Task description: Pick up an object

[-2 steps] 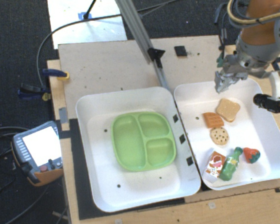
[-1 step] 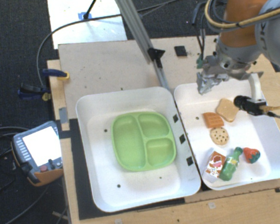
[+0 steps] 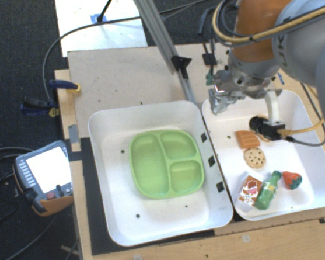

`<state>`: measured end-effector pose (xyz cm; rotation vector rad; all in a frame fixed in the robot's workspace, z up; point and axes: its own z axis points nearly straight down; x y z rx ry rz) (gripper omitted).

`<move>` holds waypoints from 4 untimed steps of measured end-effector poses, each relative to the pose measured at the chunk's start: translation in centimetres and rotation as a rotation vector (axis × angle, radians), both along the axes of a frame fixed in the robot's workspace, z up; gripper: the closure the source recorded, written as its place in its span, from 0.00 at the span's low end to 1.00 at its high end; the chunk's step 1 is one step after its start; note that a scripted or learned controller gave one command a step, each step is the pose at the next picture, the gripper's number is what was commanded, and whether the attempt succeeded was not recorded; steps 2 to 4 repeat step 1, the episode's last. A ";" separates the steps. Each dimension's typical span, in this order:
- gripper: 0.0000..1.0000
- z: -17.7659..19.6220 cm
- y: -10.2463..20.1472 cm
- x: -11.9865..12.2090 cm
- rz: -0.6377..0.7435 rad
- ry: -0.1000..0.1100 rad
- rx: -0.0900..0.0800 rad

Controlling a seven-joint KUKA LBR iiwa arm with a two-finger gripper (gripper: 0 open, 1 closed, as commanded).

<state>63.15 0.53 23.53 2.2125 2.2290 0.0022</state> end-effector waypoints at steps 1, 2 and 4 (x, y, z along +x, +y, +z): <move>1.00 0.8 5.5 -0.7 0.003 -0.001 0.002; 1.00 0.8 5.5 -0.7 0.003 -0.001 0.002; 1.00 0.8 5.5 -0.7 0.003 -0.001 0.002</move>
